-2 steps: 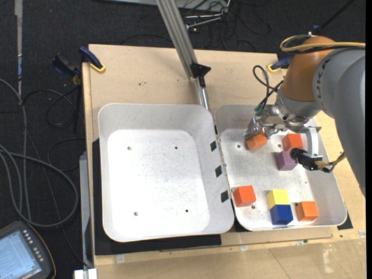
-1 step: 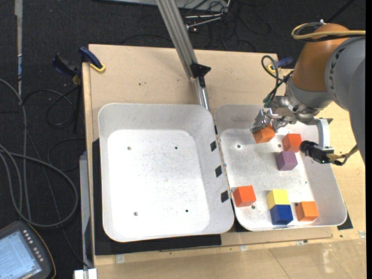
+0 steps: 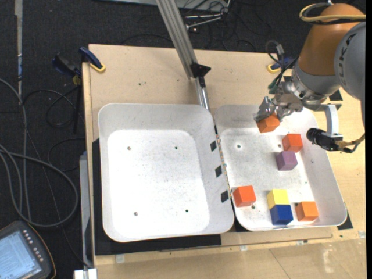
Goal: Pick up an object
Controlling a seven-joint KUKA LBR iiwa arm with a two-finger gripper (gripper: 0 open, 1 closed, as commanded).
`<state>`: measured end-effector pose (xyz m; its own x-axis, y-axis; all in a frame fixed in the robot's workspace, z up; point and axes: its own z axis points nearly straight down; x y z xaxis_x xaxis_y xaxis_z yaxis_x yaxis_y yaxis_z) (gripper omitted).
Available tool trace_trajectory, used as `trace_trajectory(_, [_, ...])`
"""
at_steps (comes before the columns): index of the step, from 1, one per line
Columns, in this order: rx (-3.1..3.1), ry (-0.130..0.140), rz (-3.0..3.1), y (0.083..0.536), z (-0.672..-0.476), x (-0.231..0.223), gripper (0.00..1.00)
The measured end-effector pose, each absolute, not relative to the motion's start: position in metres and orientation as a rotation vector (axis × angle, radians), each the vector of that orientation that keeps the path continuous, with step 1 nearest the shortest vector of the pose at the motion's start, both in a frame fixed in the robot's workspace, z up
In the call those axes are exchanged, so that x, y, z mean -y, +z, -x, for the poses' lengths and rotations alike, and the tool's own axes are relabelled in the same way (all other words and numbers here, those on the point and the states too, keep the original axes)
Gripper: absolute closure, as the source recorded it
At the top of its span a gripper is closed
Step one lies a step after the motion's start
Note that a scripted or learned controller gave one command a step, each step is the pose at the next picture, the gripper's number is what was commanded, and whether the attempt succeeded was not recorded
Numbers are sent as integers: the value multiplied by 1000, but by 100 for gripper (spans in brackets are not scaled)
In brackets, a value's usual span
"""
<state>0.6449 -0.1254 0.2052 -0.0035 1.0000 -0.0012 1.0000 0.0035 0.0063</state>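
Note:
My gripper (image 3: 269,116) hangs over the far left part of the right bin (image 3: 247,156), shut on an orange cube (image 3: 268,123) that shows between its fingers, seemingly lifted off the floor. Loose in the same bin lie a second orange cube (image 3: 292,142) and a purple cube (image 3: 286,160) just right of the gripper. Nearer the front are an orange cube (image 3: 244,195), a yellow cube (image 3: 278,198), a blue cube (image 3: 281,214) and one more orange cube (image 3: 306,211).
The left bin (image 3: 106,156) sits beside the right one, their rims touching along the middle. A slanted metal pole (image 3: 177,31) reaches down to the far edge between the bins. Clamps (image 3: 92,58) grip the bench's far corners.

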Motion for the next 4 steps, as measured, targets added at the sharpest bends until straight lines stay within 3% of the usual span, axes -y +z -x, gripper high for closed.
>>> trace_trajectory(1, [-2221,4,-2216,241,-646,125,100])
trace_trajectory(4, [-2230,2,-2213,238,-670,-44,100])
